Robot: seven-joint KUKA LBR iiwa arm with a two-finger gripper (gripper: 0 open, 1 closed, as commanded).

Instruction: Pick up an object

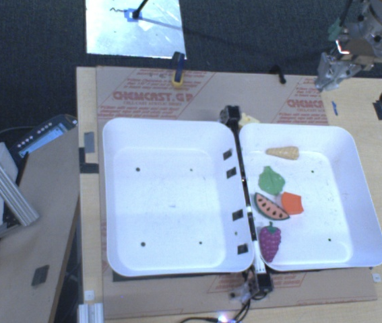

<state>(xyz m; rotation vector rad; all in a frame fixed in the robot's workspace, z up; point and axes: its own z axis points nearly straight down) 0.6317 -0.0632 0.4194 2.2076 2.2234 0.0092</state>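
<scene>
Right now I see my pincer (pixel 330 73) hanging beyond the far edge of the right bin (pixel 359 180), over the desk (pixel 298 93); whether it is clenched or released I cannot tell. Below and left of it, inside that bin, lie a tan cone (pixel 282 153), a green leaf (pixel 271 180), a watermelon slice (pixel 270 207), an orange block (pixel 292 203) and purple grapes (pixel 269 241), clustered near the divider.

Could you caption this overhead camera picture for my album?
Robot end effector hangs beyond the right bin of toy food.

five toys (pixel 279 192) in right bin (pixel 362 180), left of centre
</scene>
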